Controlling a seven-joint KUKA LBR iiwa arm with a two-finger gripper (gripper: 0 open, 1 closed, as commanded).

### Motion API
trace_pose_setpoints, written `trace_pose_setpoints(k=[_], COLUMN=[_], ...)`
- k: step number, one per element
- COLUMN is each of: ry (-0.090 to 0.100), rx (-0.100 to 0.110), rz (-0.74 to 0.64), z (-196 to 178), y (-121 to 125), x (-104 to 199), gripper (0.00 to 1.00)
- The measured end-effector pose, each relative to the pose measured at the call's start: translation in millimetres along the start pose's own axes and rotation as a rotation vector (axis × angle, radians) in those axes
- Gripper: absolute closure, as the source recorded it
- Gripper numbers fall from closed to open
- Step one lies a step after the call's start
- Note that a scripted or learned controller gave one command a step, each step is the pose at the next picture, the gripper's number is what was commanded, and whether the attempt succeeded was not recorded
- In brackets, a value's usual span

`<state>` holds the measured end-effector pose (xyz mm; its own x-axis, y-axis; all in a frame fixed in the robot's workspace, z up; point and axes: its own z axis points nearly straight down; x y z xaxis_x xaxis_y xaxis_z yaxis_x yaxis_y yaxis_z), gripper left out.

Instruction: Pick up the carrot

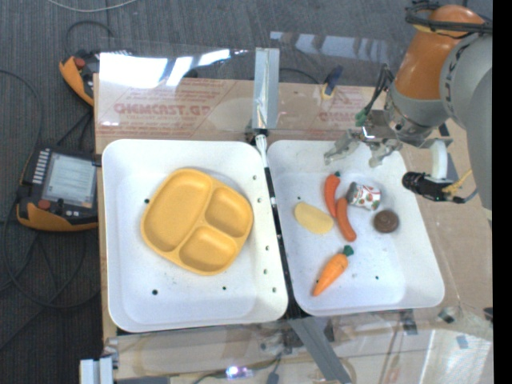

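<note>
orange carrot [331, 272] lies free near the right bin's [416, 282] front. gripper [362, 146], fingers spread and pinching nothing, hovers at the far rim, evidently pre-approach.

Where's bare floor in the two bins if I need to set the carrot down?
Left bin: bare strips all round the yellow divided plate, widest along the near edge. Right bin: free near-right corner, right of the carrot. Its middle is crowded: potato, two orange sausages, small can, brown disc.

Orange carrot [331, 271] lies diagonally in right bin's near part
</note>
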<state>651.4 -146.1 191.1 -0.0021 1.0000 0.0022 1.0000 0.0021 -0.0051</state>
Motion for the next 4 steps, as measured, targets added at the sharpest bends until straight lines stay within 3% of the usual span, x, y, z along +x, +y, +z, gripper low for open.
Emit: trace_pose_setpoints(k=[1,2,3,4], ry=[-0.001,-0.009,-0.008,-0.002], rx=[0.001,-0.02,-0.022,0.0], rz=[-0.219,-0.286,-0.284,-0.262], z=[66.6,102.4,93.7,11.0], y=[-70.4,-154.8,-152.8,-166.9], x=[12.3,37.6,37.8,120.5], gripper=[0.0,0.0,1.0,1.0])
